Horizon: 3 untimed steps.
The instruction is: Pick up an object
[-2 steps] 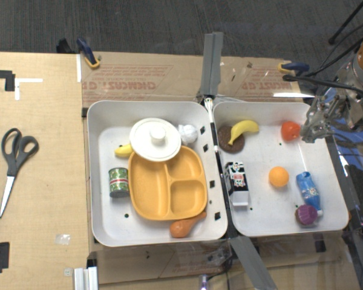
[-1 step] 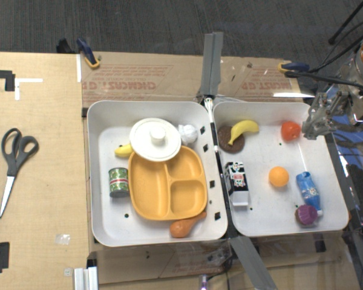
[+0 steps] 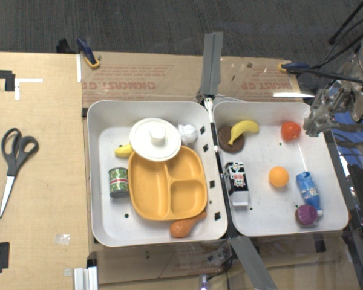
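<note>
From the camera view, the gripper (image 3: 319,116) sits at the far right edge of the right white bin (image 3: 336,222), above its rim, and I cannot tell how it is set. Nothing is seen held.

The nearest candidate is the round red tomato-like ball (image 3: 290,130), in the bin's far right corner, just beside the gripper. Toward the middle lies a round orange ball (image 3: 279,177); a blue plastic bottle (image 3: 307,187) and a dark purple round fruit (image 3: 307,215), touching or nearly so, lie by the near right corner. A yellow banana (image 3: 244,128) rests on a brown disc (image 3: 231,137) at the far left edge, and a black-and-white small box (image 3: 237,180) lies along the left wall.

In the left white bin (image 3: 97,180), a yellow divided plastic tray (image 3: 169,189) carries a white round lid (image 3: 155,139) on its far edge.

Risks, as I judge them: the red ball sits close to the wall, so a descent may strike the rim or nudge the ball into rolling away. Round things slip from a pinch. The bottle and purple fruit crowd each other, inviting a double contact.
</note>
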{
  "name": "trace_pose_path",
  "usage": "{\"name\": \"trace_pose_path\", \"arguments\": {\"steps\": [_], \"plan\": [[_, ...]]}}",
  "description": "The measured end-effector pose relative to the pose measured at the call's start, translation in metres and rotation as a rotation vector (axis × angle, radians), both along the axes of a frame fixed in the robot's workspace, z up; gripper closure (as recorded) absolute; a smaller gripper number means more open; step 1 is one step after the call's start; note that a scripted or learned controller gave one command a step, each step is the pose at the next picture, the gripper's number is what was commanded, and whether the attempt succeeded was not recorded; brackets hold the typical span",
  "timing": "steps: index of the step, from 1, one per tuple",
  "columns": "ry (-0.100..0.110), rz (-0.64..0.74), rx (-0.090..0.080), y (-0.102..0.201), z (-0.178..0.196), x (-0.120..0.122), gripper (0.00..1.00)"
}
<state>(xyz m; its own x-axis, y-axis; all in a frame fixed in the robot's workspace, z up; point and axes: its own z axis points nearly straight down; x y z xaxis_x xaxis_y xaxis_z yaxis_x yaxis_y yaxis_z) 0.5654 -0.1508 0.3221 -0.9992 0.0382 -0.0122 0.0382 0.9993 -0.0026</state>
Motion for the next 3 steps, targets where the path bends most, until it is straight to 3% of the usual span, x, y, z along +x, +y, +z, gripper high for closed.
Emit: {"name": "trace_pose_path", "arguments": {"steps": [1,3], "plan": [[0.009,-0.235,0.004,-0.051,-0.004,-0.064,1.00],[0.002,-0.231,0.001,-0.051,0.015,-0.061,1.00]]}}
